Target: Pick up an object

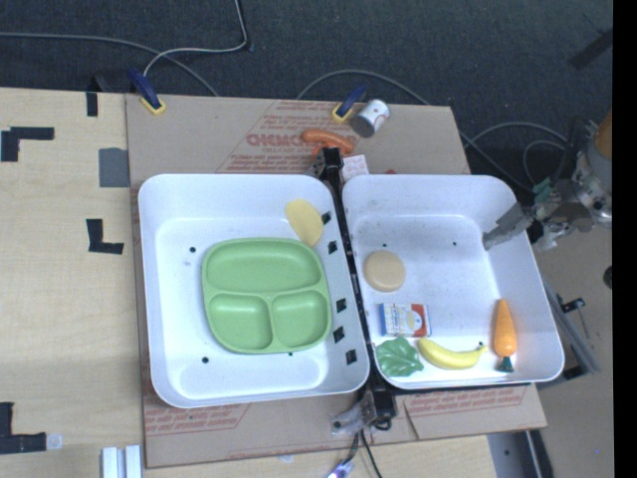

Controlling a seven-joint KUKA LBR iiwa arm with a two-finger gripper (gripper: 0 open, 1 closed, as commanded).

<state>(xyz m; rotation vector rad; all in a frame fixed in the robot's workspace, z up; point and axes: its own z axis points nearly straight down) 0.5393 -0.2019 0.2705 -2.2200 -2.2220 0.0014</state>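
White bins sit side by side on the desk. Right bin [468, 192]: tan round piece [384, 270], small carton [403, 319], green leafy piece [400, 356], banana [450, 354], carrot [505, 329] by the right wall. Left bin [159, 267]: green divided plate [266, 295], yellow piece [305, 220]. Gripper [513, 225] hovers over right bin's right rim, holding nothing; finger spread unreadable.

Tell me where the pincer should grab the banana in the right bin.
Grip the banana across its thick middle, coming straight down from above. It lies flat and curved along the bin's near wall, with the green leafy toy touching its left end, so the middle looks freest.
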